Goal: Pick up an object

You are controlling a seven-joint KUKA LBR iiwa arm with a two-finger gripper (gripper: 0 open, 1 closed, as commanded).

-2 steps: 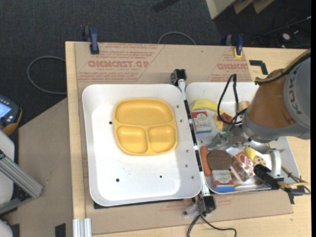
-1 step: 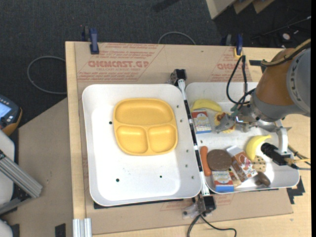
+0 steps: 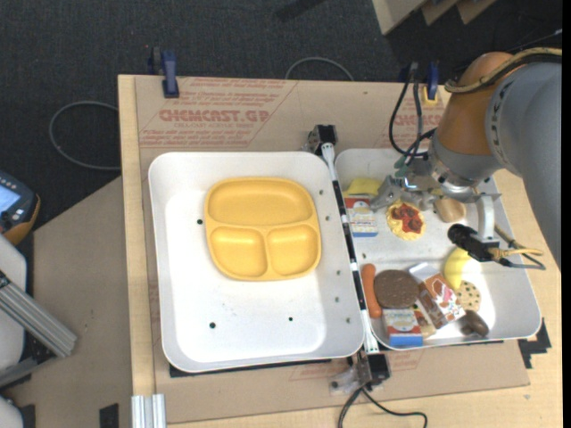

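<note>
A: Where is the end effector point(image 3: 426, 188) now?

B: It hangs low over the right shallow white bin point(image 3: 517, 306), near the far edge of the desk point(image 3: 223, 110). The grey arm with the orange band point(image 3: 473, 105) comes in from the right side. Whether it is apart or together I cannot tell; the wrist covers it.

A: And the things to pick?

B: They all lie in the right bin. A small round toy pizza with red topping point(image 3: 407, 221) is just beside the end effector. A yellow block point(image 3: 363, 186) is at the far left corner of this bin, and a brown round disc point(image 3: 395, 288) and an orange carrot-like stick point(image 3: 369, 290) lie toward the near edge. A yellow lemon-shaped piece point(image 3: 457, 265) sits near the middle.

A: And the left bin?

B: The left shallow white bin point(image 3: 178, 266) holds a yellow plastic plate with three compartments point(image 3: 263, 226), toward its far side.
</note>
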